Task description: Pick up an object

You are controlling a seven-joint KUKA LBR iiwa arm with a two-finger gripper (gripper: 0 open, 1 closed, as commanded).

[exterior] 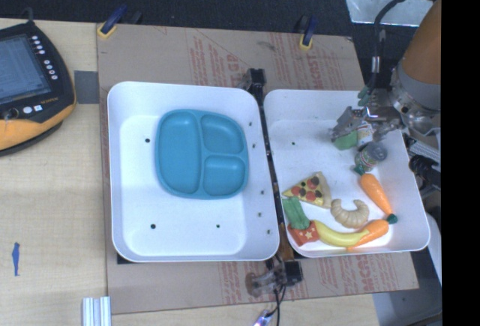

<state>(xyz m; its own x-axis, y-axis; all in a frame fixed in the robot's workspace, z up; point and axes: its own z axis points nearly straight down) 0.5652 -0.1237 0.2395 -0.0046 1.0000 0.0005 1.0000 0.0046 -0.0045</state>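
One pincer over green object — grip possibly closed, unclear.

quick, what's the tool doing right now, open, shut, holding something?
Tool: low in the right bin, over a green object; open or shut cannot be told, and no held item is evident.

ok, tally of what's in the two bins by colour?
Blue: 1, tray, left bin
Orange: 2, carrots
Yellow: 1, banana
Tan: 1, croissant
Multicolour: 1, pizza slice
Red with green top: 1, toy
Green: 1, item at the gripper
Unclear: 1, small round item
Total: 9
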